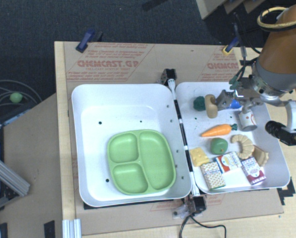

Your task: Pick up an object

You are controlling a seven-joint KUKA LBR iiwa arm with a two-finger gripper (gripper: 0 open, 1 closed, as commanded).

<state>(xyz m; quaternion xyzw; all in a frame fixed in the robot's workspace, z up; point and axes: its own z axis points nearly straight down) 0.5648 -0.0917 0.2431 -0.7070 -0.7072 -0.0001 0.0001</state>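
The right bin (pixel 282 168) holds several toy foods. An orange carrot (pixel 217 130) lies in the middle, with a green apple (pixel 218 145) just in front of it. At the back are a dark green lump (pixel 199 103) and a tan piece (pixel 210 106). A croissant (pixel 245 145), a yellow cheese wedge (pixel 198 156) and small cartons (pixel 230 161) lie toward the front. My gripper (pixel 241 109) hangs low over the bin's back right part, right of the tan piece and above the carrot's leafy end. Nothing is visibly held.
The left bin (pixel 88 108) carries a green divided plate (pixel 140 161). A black clamp (pixel 169 75) sits at the back where the bins meet. The arm's grey and orange wrist (pixel 282 53) looms over the right bin's back right corner. Cables lie off the bench at left.
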